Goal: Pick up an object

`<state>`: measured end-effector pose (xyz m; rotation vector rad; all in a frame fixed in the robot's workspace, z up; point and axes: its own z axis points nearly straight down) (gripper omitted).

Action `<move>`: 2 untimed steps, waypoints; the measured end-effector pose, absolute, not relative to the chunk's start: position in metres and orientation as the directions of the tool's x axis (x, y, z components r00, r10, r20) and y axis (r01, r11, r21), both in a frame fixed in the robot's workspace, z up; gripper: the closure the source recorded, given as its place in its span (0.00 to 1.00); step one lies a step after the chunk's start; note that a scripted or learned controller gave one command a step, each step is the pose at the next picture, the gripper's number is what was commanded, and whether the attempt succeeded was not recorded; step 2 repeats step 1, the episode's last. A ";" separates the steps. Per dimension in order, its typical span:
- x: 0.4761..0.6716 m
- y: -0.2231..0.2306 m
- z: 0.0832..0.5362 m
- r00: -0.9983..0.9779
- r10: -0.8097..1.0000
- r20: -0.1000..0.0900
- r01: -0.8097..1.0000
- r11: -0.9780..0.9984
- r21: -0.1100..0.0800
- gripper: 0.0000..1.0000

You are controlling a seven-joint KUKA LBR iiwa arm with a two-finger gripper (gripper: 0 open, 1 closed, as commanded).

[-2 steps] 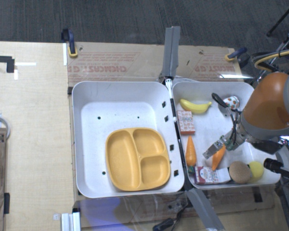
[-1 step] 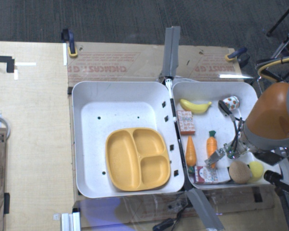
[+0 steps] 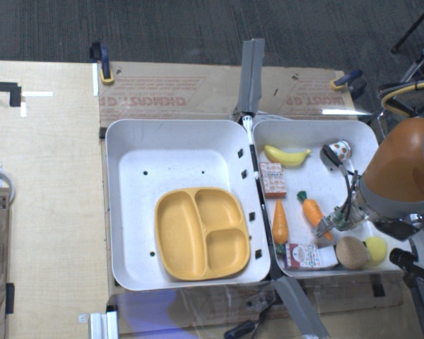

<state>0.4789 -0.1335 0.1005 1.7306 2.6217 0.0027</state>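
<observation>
Left bin point(image 3: 127, 189): yellow 3-part plate point(image 3: 201, 233), untouched. Right bin point(image 3: 367, 134): banana point(image 3: 287, 155), carton point(image 3: 272, 179), 2 carrots; right carrot point(image 3: 311, 212) nearest gripper point(image 3: 332, 222). We see jaws low beside it; apart or together, we cannot tell. We judge nothing lifted yet; grasp and lift remain.

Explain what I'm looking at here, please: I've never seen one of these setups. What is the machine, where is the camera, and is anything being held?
One camera looks down at a slant on two white bins. The grey arm with an orange band enters from the picture's right; its tool hangs low in the right bin, close beside a carrot. Whether it grips anything is unclear. That bin also holds a banana, a small red box, a second carrot, a flat packet, a brown egg-shaped item and a yellow ball. The left bin holds a yellow divided plate.
</observation>
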 end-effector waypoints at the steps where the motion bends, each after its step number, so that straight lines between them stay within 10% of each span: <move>1: 0.530 -0.051 0.191 -0.380 0.925 0.000 0.925 0.380 -0.002 1.00; 2: 0.530 -0.051 0.191 -0.380 0.925 0.000 0.925 0.380 -0.002 1.00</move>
